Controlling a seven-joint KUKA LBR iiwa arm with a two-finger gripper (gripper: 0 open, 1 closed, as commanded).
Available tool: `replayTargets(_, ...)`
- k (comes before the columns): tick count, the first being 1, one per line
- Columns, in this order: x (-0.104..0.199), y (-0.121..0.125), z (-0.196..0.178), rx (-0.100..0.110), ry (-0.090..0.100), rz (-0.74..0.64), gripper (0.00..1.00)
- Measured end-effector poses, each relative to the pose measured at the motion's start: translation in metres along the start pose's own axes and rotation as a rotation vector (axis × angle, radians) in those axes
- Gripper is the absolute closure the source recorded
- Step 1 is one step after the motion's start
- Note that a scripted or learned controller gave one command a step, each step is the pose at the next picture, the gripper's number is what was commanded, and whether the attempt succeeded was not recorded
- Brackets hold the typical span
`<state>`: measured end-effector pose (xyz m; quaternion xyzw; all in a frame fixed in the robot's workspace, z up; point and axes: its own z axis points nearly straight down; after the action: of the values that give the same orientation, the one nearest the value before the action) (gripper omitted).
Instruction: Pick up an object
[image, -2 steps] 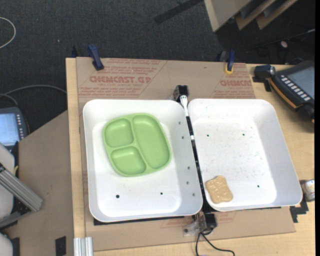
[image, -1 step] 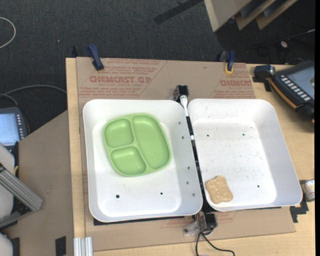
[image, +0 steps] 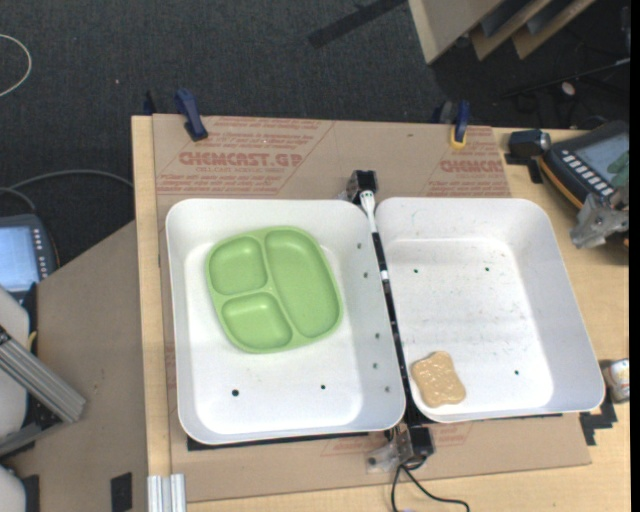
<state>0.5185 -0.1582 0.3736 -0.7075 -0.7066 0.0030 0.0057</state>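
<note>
A light green plate with three compartments (image: 273, 289) lies flat in the left white bin (image: 200, 400), toward its upper middle. A small tan, lumpy, cookie-like object (image: 438, 379) rests in the right white bin (image: 520, 250), close to its near left corner.
Both bins sit side by side on a brown board (image: 300, 150) held by clamps at the far edge. A teach pendant (image: 590, 170) lies at the far right. A grey metal rail (image: 40, 375) lies at the left. Cables run below the near edge.
</note>
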Motion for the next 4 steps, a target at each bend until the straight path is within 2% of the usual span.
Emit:
replayTargets(1, 0.012, -0.006, -0.166, -0.034, -0.01, -0.004, 1.0)
replayTargets(2, 0.03, -0.042, -0.089, -0.005, -0.002, -0.001, 1.0)
replayTargets(3, 0.077, -0.04, -0.022, -0.005, -0.002, -0.006, 1.0)
replayTargets(4, 0.206, -0.041, -0.128, -0.027, 0.0, -0.016, 1.0)
